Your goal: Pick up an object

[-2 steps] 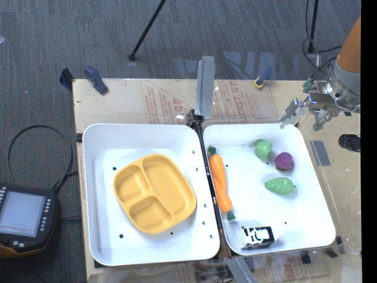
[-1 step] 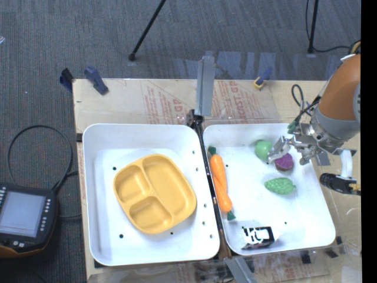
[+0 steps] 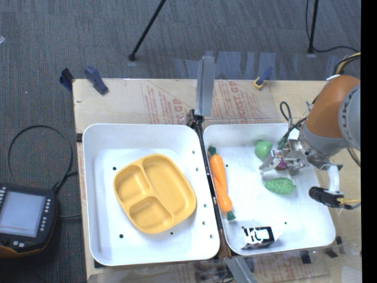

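In the right bin (image 3: 318, 232), an orange carrot (image 3: 220, 181) with a green end lies along the left wall. A smooth light green object (image 3: 263, 149) sits near the bin's back. A bumpy green object (image 3: 279, 186) lies in the middle. A black and white item (image 3: 257, 236) rests near the front wall. My gripper (image 3: 283, 161) hangs low over the bin, between the two green objects and just above the bumpy one. A small purple patch shows at the gripper; I cannot tell what it is.
A yellow divided plate (image 3: 154, 192) lies in the left bin (image 3: 100, 158). The grey arm with its orange band (image 3: 330, 114) reaches in over the right bin's right side. A metal post (image 3: 205, 90) stands behind the wall between the bins.
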